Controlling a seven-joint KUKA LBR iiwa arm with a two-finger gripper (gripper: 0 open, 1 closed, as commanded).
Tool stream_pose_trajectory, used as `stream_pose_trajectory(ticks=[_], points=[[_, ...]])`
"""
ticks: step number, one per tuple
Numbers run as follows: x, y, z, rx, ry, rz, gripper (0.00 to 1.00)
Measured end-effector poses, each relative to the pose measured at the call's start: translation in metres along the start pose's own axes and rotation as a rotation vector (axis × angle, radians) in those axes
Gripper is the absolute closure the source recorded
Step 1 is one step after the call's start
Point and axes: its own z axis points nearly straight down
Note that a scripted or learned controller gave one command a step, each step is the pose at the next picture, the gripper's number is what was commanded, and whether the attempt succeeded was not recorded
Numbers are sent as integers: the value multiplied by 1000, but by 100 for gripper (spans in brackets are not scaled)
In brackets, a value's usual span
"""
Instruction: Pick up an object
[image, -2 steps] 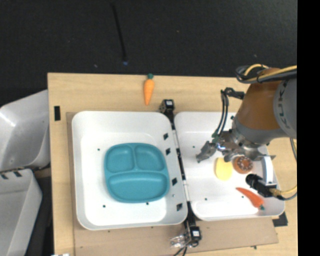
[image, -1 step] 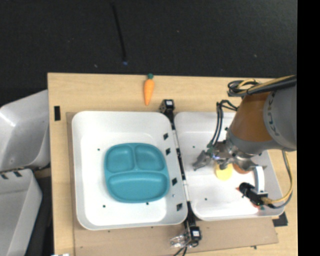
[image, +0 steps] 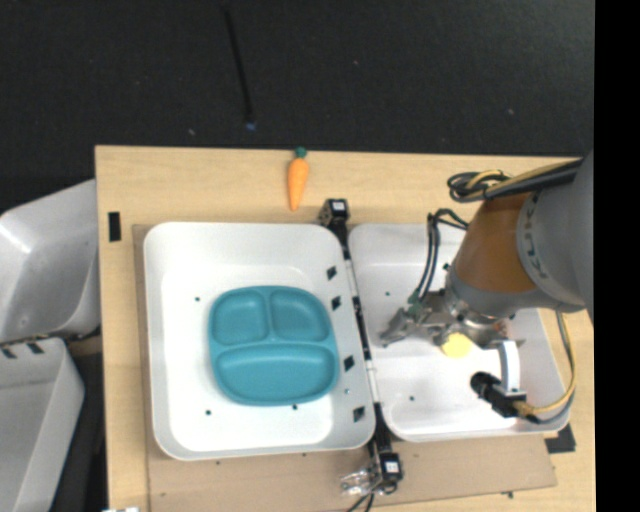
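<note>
Down at the lower edge of the frame, a small tangle of metal clips (image: 362, 482) lies on the wooden bench (image: 120, 400), just below the seam between the two bins. Above it on the left, the left bin (image: 170, 420) holds a teal divided plate (image: 272, 344), lying flat near its middle with three compartments. To the right, the right bin (image: 420, 415) is partly covered by the arm (image: 520, 245), which reaches in from the right edge. The gripper (image: 430, 325) hangs low over this bin; whether it is parted or closed cannot be told, nor whether it grips anything. A small yellow object (image: 456, 346) shows just beside the gripper, lower right of it. Farther up, a toy carrot (image: 297, 180) lies on the bench above the left bin, well apart from the arm.
</note>
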Motion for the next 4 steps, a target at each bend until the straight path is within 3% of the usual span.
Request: stream_pose_trajectory(ticks=[1,3,4], points=[[-1,1,-12,-3,0,7,100],[-5,-7,-122,-9,-2,-2,100],[-6,-6,-157,-7,-1,-4,100]])
